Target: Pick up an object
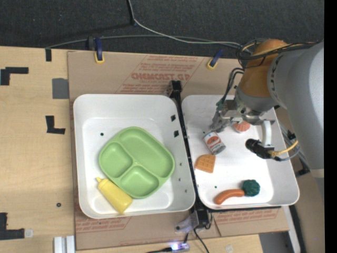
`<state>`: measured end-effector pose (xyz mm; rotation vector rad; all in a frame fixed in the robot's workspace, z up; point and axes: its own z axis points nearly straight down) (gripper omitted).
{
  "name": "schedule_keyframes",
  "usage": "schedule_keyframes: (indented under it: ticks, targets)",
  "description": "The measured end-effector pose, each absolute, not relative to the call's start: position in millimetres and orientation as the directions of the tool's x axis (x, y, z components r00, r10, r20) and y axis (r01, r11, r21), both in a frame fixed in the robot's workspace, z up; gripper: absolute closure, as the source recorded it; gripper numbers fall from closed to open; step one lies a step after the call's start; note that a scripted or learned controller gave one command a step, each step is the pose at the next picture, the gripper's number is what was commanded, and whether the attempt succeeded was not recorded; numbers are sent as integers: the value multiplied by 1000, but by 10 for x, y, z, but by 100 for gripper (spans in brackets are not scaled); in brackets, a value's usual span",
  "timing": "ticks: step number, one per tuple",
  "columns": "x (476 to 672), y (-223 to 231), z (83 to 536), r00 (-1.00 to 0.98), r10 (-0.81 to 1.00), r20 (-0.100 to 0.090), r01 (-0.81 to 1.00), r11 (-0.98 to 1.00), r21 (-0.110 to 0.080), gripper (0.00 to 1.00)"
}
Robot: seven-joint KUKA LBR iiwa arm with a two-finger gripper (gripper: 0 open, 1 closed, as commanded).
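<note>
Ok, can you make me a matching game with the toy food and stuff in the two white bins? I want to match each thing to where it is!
Things:
1. green plate
2. yellow bottle
3. waffle
4. broccoli

Places:
A. right bin, beside the sausage
B. left bin, near corner, touching the plate
C. middle of the left bin
D. right bin, just below the small can

Pairs: 1-C, 2-B, 3-D, 4-A

The green plate sits in a white bin, with a yellow bottle just beside it. Right of the plate lie a red and white can, an orange waffle, a reddish-orange sausage and dark green broccoli
</note>
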<state>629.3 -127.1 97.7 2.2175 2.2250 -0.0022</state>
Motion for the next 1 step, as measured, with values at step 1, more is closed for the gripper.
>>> schedule_keyframes:
  ticks: [1]
  targets:
    - [6343,-1321,1581,-1,1000,-1,1000,1,3,100]
